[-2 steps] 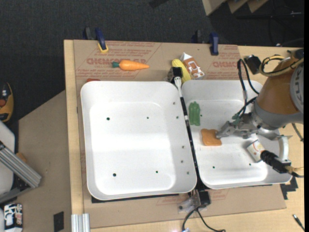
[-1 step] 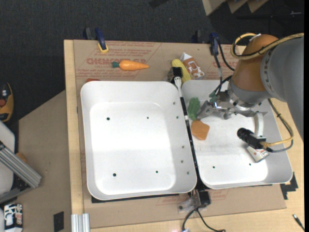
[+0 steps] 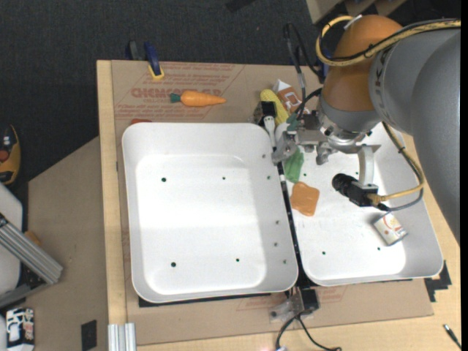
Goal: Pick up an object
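I see even overhead light glaring on the left bin, soft shadows, and the near arm blurred.

Bins: left bin and right bin side by side on a board, rims touching.
Right bin, left part: sponge block, just beside the shared rim.
Leafy piece: directly behind the block, touching it.
Right bin, right part: small box, well apart from the block.
Behind left bin, on board: toy carrot.
Arm: over the right bin's rear.
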